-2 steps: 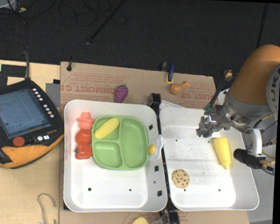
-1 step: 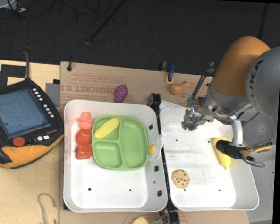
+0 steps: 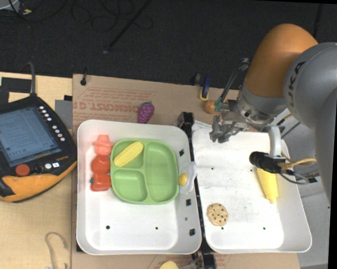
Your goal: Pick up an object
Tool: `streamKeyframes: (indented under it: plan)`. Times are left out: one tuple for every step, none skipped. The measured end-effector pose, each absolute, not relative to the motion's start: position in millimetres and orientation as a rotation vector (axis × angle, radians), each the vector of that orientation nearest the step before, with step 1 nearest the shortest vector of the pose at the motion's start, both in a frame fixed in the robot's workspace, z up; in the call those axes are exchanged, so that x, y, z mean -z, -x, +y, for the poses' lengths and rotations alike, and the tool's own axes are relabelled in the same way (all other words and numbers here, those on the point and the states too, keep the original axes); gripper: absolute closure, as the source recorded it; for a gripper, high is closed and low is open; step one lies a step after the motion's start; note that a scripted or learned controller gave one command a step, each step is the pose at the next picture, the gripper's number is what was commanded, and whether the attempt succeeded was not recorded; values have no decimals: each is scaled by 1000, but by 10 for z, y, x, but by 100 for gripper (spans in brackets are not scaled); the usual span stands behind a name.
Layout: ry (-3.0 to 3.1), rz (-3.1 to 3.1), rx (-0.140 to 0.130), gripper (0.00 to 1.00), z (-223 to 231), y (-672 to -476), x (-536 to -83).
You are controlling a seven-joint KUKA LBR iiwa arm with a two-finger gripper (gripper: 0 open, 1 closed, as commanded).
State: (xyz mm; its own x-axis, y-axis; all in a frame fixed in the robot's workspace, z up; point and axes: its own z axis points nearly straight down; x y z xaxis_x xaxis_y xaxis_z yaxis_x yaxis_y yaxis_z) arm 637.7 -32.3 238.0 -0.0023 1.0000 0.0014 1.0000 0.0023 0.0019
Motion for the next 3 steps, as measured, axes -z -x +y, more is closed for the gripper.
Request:
streamKeyframes:
  plan:
    - [-2224, 2223, 4, 100, -261, -6299, -2197]
    - [-2216, 2227, 2, 100, -253, -6403, -2193]
    - [-2215, 2228, 1, 100, -254, -6392, -2241]
